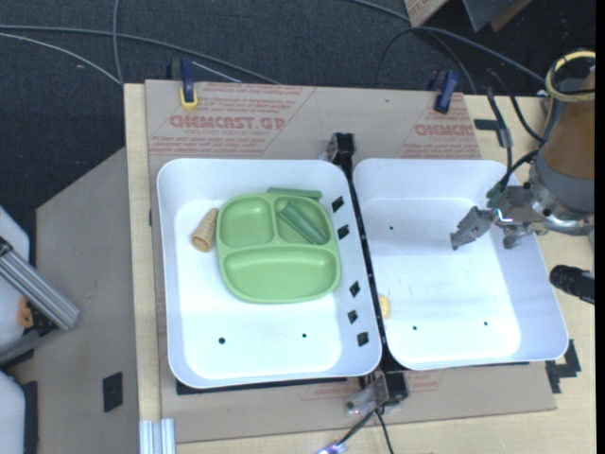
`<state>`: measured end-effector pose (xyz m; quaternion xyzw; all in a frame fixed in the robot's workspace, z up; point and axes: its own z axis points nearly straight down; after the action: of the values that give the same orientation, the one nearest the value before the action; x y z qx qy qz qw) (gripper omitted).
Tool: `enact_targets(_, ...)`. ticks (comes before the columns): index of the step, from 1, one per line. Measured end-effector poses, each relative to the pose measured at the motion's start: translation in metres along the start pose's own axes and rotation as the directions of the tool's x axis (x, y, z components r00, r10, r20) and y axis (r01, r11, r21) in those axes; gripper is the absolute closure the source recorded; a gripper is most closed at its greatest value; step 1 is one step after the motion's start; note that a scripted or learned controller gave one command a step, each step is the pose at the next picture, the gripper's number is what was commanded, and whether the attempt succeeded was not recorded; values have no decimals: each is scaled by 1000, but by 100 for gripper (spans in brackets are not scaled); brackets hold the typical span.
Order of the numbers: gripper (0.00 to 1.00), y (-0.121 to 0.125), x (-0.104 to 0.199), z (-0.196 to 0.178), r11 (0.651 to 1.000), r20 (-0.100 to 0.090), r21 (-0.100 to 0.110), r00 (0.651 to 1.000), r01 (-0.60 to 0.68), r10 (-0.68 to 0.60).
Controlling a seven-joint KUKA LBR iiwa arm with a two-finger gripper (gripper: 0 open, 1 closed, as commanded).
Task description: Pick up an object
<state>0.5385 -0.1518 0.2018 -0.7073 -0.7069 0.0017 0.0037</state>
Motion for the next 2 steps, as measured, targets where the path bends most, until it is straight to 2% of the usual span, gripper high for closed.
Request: enact_targets(2, 0, 2, -5, 114, 1000, 0, -2, 1000, 1, -1)
